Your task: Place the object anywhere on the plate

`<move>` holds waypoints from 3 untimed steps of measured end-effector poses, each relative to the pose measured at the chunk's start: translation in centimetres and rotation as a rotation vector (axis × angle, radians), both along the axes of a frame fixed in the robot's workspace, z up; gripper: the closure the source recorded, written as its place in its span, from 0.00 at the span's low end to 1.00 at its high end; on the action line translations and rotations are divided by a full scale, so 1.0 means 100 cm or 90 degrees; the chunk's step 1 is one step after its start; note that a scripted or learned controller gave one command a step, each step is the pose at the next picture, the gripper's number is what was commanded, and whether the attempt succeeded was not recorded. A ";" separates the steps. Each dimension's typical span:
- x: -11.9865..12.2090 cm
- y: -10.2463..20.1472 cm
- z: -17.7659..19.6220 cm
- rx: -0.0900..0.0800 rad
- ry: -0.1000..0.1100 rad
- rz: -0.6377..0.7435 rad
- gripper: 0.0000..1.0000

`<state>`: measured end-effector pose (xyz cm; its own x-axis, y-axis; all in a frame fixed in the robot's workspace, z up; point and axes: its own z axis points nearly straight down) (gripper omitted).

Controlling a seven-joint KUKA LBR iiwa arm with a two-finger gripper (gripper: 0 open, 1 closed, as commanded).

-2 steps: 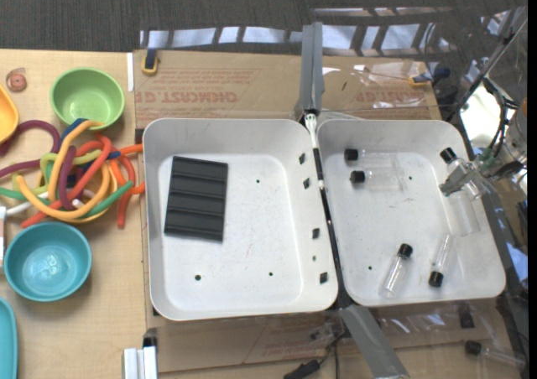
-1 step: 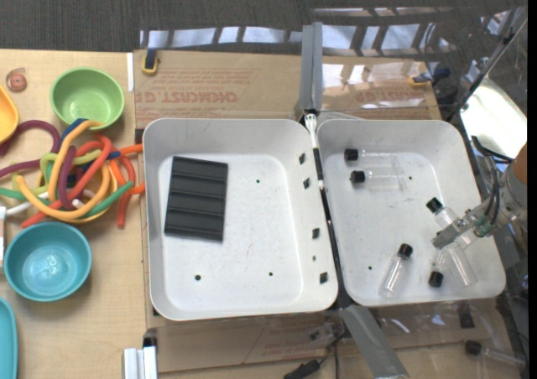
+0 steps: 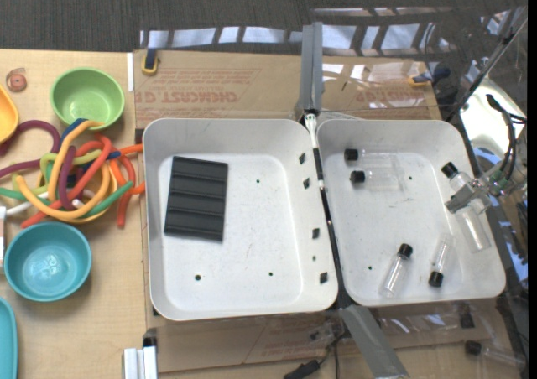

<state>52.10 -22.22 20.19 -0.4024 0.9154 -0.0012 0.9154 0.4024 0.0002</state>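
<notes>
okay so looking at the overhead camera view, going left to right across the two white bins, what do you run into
Left bin → black ridged block → hinge between the bins → right bin → two black-capped vials at upper left → two more vials near the front → vial by the right rim.

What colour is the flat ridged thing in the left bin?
Black. The ridged block shows clearly in the camera view, lying in the left bin.

White bins (image 3: 159,201), black ribbed block (image 3: 196,198), green bowl (image 3: 87,98), teal bowl (image 3: 47,260), black-capped clear vials (image 3: 394,271).
</notes>
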 end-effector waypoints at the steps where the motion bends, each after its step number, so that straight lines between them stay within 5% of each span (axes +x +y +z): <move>1: -0.040 0.026 -0.033 0.001 0.001 0.139 1.00; 2: 0.013 0.001 -0.011 0.000 -0.001 0.181 1.00; 3: -0.043 0.031 -0.033 0.001 0.001 0.262 1.00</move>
